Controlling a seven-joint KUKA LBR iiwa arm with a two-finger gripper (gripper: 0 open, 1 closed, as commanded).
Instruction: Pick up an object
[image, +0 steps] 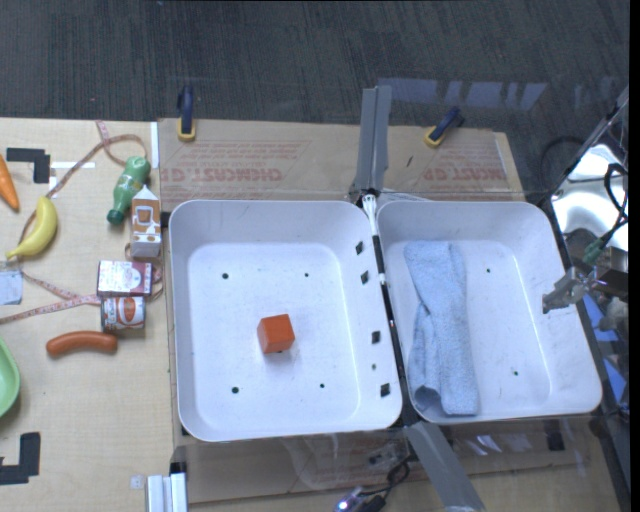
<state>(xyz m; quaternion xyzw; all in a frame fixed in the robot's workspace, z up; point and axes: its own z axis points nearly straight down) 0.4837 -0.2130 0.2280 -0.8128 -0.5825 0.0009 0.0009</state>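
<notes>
Two white bins sit side by side on the table (270, 150). The right bin (545, 250) holds a crumpled blue cloth (443, 325); the left bin (200, 300) holds an orange block (276, 333) near its centre. The pincer (568, 290) hovers at the right bin's right rim; its opening cannot be told.

A dark grey carpeted floor (300, 50) runs along the far side of the scene. Near it sits a bench topped with brown cardboard (270, 160), held at its far edge by two yellow-and-blue clamps (186, 112). To the left lies a pale wooden tabletop (60, 400) with black corner marks (28, 160). A grey metal post (372, 140) stands at the far middle. Light is even and soft, with a bright glare at the right edge (590, 190).
</notes>
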